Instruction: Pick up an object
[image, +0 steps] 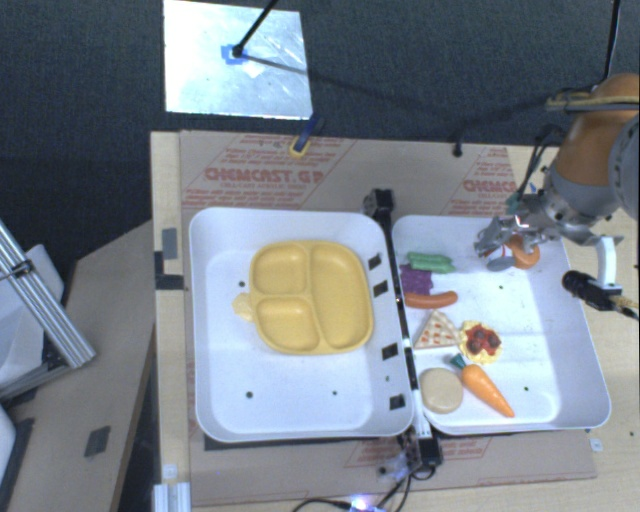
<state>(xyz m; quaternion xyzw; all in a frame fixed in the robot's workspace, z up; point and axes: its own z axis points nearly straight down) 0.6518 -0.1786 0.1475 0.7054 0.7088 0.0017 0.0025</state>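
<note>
**Ana:** Camera view is showing the gripper (505, 240) hanging low over the far part of the right bin (575, 330). Which thing is it going for?

**Ben:** I am judging it is the orange piece (524, 255), because this one is lying right under the gripper, a little to its right side in the picture. The metal parts are covering the top of it.

**Ana:** Is the gripper pinching it?

**Ben:** I cannot tell. The tip is blurred and I am not seeing how it is standing around the piece.

**Ana:** And the other things, measured from that orange piece?

**Ben:** All are lying to the left of it or nearer to the camera. The green pod (429, 262) and the sausage (430, 298) are lying to its left, long axis across the bin. The pizza slice (436, 331), the red food (482, 341), the round cookie (441, 390) and the carrot (486, 389) are sitting well apart from it, toward the near rim.

**Ana:** So the move is depending on what?

**Ben:** On going almost straight down, I am thinking. The yellow plate (305, 297) in the left bin (215, 330) is too far.
</note>
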